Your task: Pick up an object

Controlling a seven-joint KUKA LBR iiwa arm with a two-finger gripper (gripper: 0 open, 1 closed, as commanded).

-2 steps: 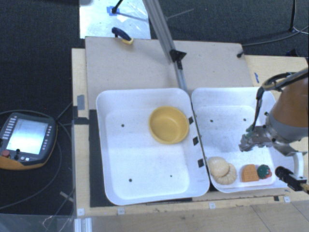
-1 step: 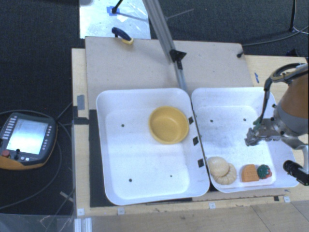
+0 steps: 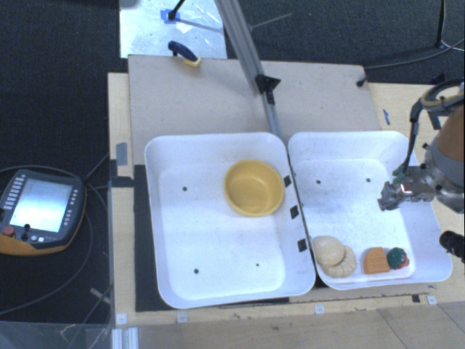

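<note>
The pincer (image 3: 390, 197) hangs over the right bin (image 3: 341, 145), near its right wall, above bare floor; whether it is wide or narrow, I cannot tell. The nearest things to pick, a cream bun (image 3: 333, 256) and an orange block (image 3: 375, 260), lie against the bin's front edge, probably slid there.

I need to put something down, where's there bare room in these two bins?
Left bin: bare floor all around the yellow bowl, widest below and left of it. Right bin: the upper and middle floor is bare, left of the gripper. Its bottom edge is crowded with the bread roll and orange toy.
</note>
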